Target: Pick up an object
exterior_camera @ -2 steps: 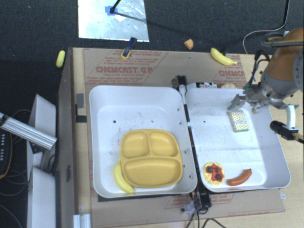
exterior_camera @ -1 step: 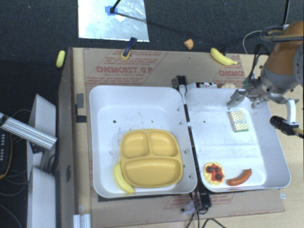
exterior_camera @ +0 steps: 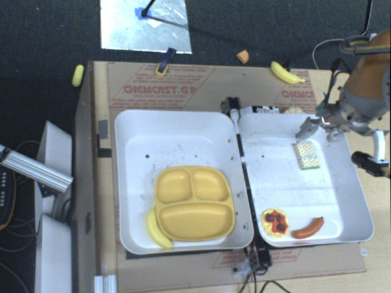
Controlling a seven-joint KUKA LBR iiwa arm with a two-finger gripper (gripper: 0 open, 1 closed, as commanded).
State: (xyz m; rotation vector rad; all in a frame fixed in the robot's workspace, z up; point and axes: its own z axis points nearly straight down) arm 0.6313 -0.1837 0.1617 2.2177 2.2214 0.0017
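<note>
Gripper above the right bin

Gripper point(exterior_camera: 319, 129) hangs at the right bin's point(exterior_camera: 351, 191) two o'clock corner, fingers spread wide, holding nothing. A sponge point(exterior_camera: 306, 154) lies just below it at six o'clock. A sausage point(exterior_camera: 307, 227) and small pizza point(exterior_camera: 275, 222) rest near the bin's front edge.

Even, fairly bright light falls from overhead. The two white bins point(exterior_camera: 177, 133) look washed out, with little surface detail. Shadows are soft and short; a faint one lies beside the yellow tray point(exterior_camera: 194, 201). The shiny foil sheet point(exterior_camera: 145, 16) on the dark floor throws pale glare. The whole picture is slightly soft and grainy, and small print on the cardboard point(exterior_camera: 160, 89) is blurred.
</note>
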